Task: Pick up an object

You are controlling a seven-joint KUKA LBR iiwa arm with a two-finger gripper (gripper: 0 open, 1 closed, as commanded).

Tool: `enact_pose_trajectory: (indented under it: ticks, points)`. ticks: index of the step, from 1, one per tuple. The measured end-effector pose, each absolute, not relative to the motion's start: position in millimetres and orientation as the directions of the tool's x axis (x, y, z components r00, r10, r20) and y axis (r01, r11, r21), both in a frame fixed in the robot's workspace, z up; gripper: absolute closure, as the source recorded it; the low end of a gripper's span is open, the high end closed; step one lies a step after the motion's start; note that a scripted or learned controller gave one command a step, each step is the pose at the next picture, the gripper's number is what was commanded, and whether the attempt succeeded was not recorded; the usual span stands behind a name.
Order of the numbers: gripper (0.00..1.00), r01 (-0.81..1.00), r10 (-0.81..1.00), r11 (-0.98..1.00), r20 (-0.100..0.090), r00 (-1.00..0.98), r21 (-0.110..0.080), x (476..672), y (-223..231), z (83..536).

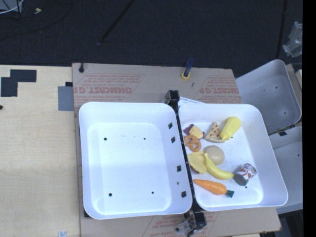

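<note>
The right bin [266,142] holds several toy foods. A yellow squeeze bottle [230,127] lies near its back, with a cheese-like wedge [214,132] beside it. An orange pretzel [192,143] and a small yellow piece [197,132] sit at the bin's left side. A beige round item [215,154] rests in the middle, next to a banana [217,169] and a yellow chunk [197,162]. A carrot [211,186] lies along the front. A small can [245,174] lies on its side at the right.
The left bin [98,122] stands beside the right one, joined by a black clip strip [177,147]. Both rest on a cardboard sheet [123,83]. A grey metal plate [276,93] stands at the right. A blue and yellow clamp [187,69] sits at the cardboard's back edge.
</note>
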State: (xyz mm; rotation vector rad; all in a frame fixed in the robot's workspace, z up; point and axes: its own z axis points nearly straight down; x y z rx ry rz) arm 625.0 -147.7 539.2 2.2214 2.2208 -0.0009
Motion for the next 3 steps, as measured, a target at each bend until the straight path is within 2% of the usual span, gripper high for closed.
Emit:
enact_pose_trajectory:
  ticks: [1, 2, 3]
  points:
    - [1.0, 1.0, 1.0, -0.001, -0.001, 0.001, -0.003, 625.3, -191.6, 537.0]
    - [1.0, 1.0, 1.0, -0.001, -0.002, 0.001, -0.003, 644.9, -213.5, 536.6]
    - [1.0, 1.0, 1.0, 0.002, 0.007, -0.002, -0.02, 642.1, -179.7, 347.5]
